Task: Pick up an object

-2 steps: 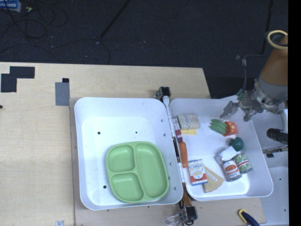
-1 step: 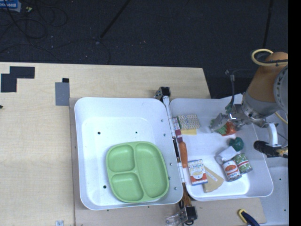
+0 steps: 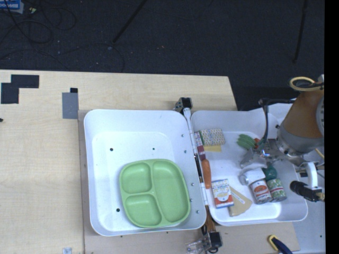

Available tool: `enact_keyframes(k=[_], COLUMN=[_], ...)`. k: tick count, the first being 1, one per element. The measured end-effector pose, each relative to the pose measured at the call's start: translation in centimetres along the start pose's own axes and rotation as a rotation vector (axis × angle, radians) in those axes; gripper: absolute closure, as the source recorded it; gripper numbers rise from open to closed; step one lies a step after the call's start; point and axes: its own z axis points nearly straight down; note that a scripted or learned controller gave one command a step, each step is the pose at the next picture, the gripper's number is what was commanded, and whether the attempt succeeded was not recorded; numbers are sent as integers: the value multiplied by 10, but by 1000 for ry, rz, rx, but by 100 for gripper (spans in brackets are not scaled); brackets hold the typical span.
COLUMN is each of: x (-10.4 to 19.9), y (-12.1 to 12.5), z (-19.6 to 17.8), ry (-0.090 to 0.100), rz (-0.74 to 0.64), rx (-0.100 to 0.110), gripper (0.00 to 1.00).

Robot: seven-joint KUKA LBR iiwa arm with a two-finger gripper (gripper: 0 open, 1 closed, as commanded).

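I am reaching in from the right side, and my hand (image 3: 253,157) is hanging low over the right bin (image 3: 296,213). My orange band (image 3: 303,115) and grey wrist are sitting just above it. My fingers (image 3: 248,160) are pointing toward the left and they are standing apart, so the hand is open, and I am seeing nothing between them.

The things I could pick are all lying in this right bin. A green item (image 3: 245,140) is lying just beside my fingers, at the far side; it is small and I cannot tell what it is. Near the hand, toward the front, two small cans are lying together: one with a red label (image 3: 259,190) and one with a green label (image 3: 276,189), touching each other. To the left of them a small box with red print (image 3: 222,193) is lying flat, and a tan wedge (image 3: 241,202) is just beside it. An orange stick-like thing (image 3: 206,173) is lying along the left wall of the bin. At the far left corner a patterned box (image 3: 213,137) is resting over a yellow piece (image 3: 212,148).

The left bin (image 3: 106,142) is carrying a green divided plate (image 3: 154,193) with three compartments, at its front part. Both bins are standing side by side on the desk (image 3: 37,168).
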Motion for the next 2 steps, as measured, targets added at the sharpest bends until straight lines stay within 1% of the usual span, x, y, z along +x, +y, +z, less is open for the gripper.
enact_keyframes(k=[1, 2], x=[6, 6], y=[75, 74], z=[0, -8], ry=[1, 3], rz=[-1, -3], rx=[2, 8], gripper=[0, 100])
